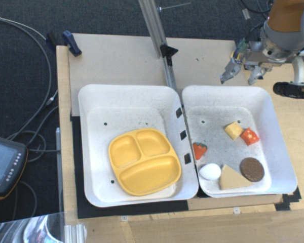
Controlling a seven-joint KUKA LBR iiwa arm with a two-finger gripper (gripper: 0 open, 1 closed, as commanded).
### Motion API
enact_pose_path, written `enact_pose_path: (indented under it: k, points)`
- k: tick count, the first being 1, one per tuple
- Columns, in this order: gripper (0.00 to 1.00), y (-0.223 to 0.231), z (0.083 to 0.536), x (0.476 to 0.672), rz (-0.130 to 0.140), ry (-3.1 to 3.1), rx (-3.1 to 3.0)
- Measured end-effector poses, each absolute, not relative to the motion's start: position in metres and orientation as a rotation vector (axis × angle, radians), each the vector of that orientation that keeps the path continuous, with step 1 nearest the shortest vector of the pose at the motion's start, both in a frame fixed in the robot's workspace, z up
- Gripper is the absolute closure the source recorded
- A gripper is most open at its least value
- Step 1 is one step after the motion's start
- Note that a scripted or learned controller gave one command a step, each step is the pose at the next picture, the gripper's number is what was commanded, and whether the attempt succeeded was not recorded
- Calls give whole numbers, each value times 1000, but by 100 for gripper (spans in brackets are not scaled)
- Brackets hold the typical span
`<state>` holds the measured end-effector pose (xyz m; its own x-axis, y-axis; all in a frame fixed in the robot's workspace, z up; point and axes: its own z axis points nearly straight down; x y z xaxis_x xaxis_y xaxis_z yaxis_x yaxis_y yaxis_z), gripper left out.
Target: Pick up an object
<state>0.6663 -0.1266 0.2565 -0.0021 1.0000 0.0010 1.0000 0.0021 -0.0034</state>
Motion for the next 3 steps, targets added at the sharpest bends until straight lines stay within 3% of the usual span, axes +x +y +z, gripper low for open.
enact_pose_path:
  k: [1,3]
  points:
    - [0,-127,257,666,4,-2221,-2217]
    - [0,-120,140,655,7,-2217,-2215]
